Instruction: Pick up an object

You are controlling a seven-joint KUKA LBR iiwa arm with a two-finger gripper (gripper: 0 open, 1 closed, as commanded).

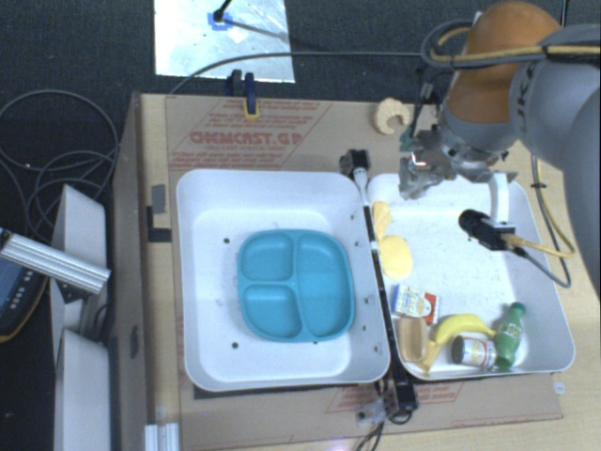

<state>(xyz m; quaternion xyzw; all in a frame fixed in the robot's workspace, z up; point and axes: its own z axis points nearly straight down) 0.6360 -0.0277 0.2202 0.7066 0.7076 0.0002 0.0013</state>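
Bench (310, 125) carries two white bins. The left bin (211, 205) holds one blue sectioned plate (296, 285), dead centre, with bare floor all round it. The right bin (460, 275) holds all the pickable stuff.

The gripper (414, 182) hangs over the right bin's 11 o'clock corner, near the rim. You can't tell from here whether it's spread or closed, and nothing is visibly in it.

Candidates, all in the right bin:
- 1 banana (457, 328), at the 6 o'clock edge. It's curved, with the long axis roughly 8-to-2.
- 1 green bottle (509, 334), at the 5 o'clock corner, axis about 12-to-6 with the cap at 12. It's just beside the banana tip.
- 1 small jar (472, 351), on its side, axis 9-to-3. It's wedged between banana and bottle, tight against the rim.
- 1 red-white carton (414, 301), near the divider wall.
- 2 yellow lumps (394, 256) (380, 216), against the divider.

The right bin's centre and 3 o'clock side are bare.
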